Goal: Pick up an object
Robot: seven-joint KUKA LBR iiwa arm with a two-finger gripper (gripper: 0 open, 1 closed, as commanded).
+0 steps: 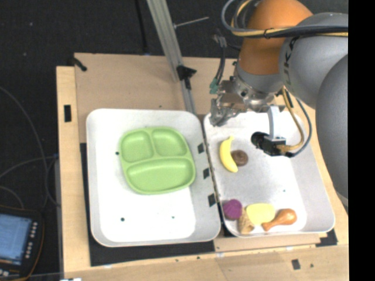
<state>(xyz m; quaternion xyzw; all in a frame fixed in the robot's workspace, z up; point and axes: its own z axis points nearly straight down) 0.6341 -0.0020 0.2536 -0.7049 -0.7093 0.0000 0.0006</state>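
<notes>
Your hand (219,117) at the right bin's (304,186) top left corner, grip state unclear, banana (228,155) just below, green tray (157,160) in left bin (105,215).

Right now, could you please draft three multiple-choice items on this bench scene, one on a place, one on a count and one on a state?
1. Where does the green divided plate lie?
A. in the left bin
B. in the right bin
C. on the bare bench

2. How many compartments does the plate have?
A. two
B. three
C. five

3. How does the banana stand to the gripper?
A. clamped between its fingers
B. lying in the bin, apart from it
C. hanging from the arm

Key: 1 A, the plate rests in the left bin. 2 B, two small wells sit above one long well. 3 B, the banana lies on the right bin floor below the gripper, beside a brown piece.
</notes>
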